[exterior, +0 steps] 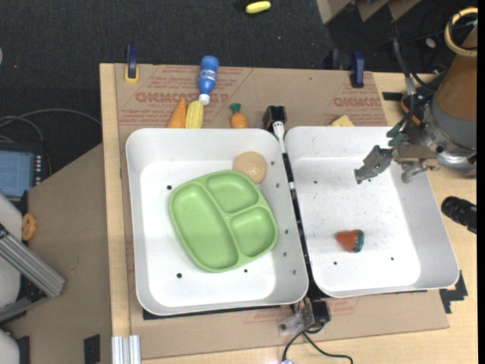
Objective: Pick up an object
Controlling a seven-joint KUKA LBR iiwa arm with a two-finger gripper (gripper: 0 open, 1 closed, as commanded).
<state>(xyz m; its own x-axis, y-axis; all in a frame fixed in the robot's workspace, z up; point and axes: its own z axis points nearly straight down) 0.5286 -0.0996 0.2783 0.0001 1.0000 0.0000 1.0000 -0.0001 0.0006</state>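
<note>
A cardboard-topped desk [318, 97] over dark carpet carries two white bins. The pincer [390, 167] hangs spread open, gripping nothing, near the right bin's [424, 271] far right corner; a strawberry [350, 240] lies toward its near edge.

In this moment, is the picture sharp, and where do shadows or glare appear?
Camera view: mostly sharp; the claw looks slightly soft. Lighting is even, without strong glare on the white bins. A soft shadow lies beside the green divided plate; the strawberry stays clear.
</note>
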